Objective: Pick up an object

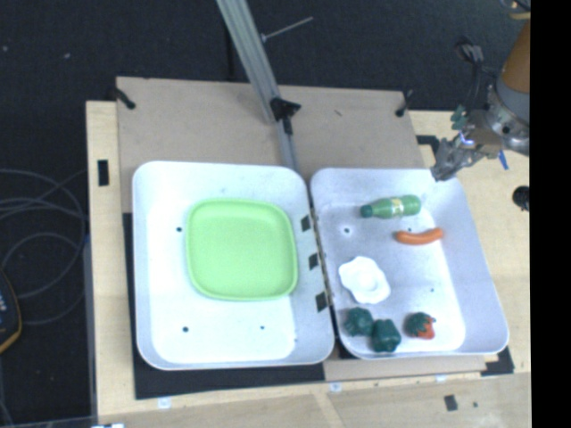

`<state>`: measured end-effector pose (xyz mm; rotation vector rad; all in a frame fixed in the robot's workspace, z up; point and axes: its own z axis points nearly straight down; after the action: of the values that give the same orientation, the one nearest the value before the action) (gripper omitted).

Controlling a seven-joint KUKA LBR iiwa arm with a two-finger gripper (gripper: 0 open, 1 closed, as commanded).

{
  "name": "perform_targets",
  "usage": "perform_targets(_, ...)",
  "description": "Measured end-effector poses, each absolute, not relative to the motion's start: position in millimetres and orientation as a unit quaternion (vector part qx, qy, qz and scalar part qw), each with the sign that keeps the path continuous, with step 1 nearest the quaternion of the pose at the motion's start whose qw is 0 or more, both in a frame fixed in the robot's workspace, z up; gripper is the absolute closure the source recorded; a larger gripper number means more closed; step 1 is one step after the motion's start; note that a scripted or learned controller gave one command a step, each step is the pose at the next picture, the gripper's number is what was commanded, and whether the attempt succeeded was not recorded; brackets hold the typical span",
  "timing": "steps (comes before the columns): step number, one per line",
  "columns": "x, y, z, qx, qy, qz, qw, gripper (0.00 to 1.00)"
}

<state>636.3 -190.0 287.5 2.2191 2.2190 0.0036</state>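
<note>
Currently the two-finger gripper (443, 169) is hovering at the far right corner of the right shallow white bin (473, 239), carrying nothing; how far it is open cannot be told. Nearest to it, the small green plastic bottle (391, 207) is lying on its side near the bin's far edge, with the thin orange carrot-shaped toy (418, 235) lying just beyond it. The bottle is probably light, rigid and smooth, so it is likely to roll; gripping across its mid-body looks safest. A light green square plate (241, 249) is sitting in the left white bin (156, 239).
</note>
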Motion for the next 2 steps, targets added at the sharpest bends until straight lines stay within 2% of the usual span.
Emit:
perform_targets(1, 629.4, -139, 291, 0.706, 0.708, 0.0007, 0.000, 1.00)
perform_targets(2, 615.3, -90, 275, 0.706, 0.708, 0.0003, 0.000, 1.00)
